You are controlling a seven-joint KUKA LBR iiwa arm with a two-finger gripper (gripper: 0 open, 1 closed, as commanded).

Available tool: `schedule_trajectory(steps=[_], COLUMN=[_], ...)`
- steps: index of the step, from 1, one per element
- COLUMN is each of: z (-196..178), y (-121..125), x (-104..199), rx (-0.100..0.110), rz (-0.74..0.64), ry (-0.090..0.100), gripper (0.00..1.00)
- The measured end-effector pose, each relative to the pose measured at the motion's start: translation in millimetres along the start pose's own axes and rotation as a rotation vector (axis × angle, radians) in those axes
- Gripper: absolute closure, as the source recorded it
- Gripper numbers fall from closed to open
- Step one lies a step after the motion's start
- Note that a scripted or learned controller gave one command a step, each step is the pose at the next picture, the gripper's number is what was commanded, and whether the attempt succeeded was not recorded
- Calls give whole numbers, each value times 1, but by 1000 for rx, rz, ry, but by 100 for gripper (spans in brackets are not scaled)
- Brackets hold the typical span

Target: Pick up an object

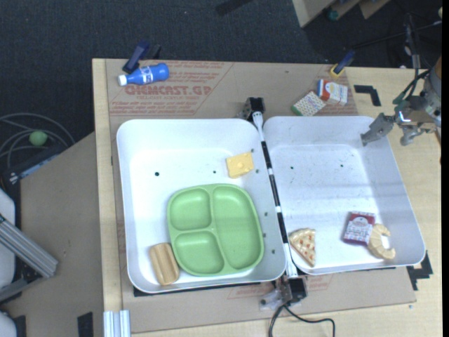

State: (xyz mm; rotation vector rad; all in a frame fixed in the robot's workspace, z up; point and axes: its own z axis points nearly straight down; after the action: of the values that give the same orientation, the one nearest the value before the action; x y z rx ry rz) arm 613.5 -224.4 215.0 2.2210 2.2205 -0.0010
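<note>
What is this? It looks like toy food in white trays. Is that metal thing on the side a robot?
Yes! The camera hangs above a bench and looks down at a slant. At the right edge you see the end of a robot arm, and its gripper is its hand with two fingers. It hovers over the top right corner of the right bin and holds nothing.

Two shallow white bins sit side by side. The left bin has a green divided plate, a yellow cheese piece and a tan bread-like toy. The right bin has a pizza slice, a small dark red packet and a pale pastry-like toy touching it.

Outside the bins, on the bench, lie a blue bottle and some small boxes. The robot's job is to pick up one thing.
</note>
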Motion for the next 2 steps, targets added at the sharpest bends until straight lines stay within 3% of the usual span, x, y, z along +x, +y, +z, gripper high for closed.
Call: schedule_trajectory(steps=[1, 2], z=[29, 56], y=[53, 16], x=[3, 14], rx=[-2, 2], rz=[-1, 0], ry=[0, 1], gripper=[0, 0])
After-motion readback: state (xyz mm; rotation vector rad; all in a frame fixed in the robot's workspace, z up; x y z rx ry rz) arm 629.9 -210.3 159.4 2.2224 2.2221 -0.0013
